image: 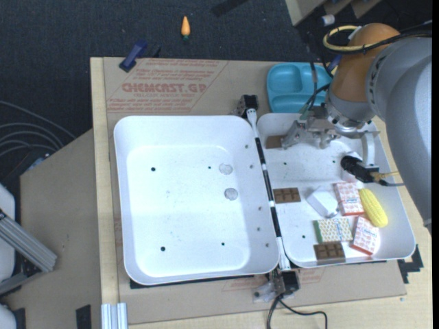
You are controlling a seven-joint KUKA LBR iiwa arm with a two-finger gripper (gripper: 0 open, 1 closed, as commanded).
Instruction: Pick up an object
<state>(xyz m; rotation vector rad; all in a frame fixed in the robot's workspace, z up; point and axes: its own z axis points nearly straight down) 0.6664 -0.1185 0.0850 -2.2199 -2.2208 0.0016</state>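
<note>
One gripper (302, 134) hung low over the far end of the right bin (405, 242), near its back wall; whether it was spread or pressed together could not be told from above. Just beside it lay a small brown block (274, 142). Nearer the camera the bin held another brown chocolate bar (286, 195), a white wedge (320, 202), several printed packets (349, 199), a yellow corn cob (373, 206) and a dark block (329, 251). The corn looked the likeliest pick: light, stiff, probably smooth plastic, so it could slip; gripping across its narrow middle seemed safest. The left bin (130, 132) stood alongside.
</note>
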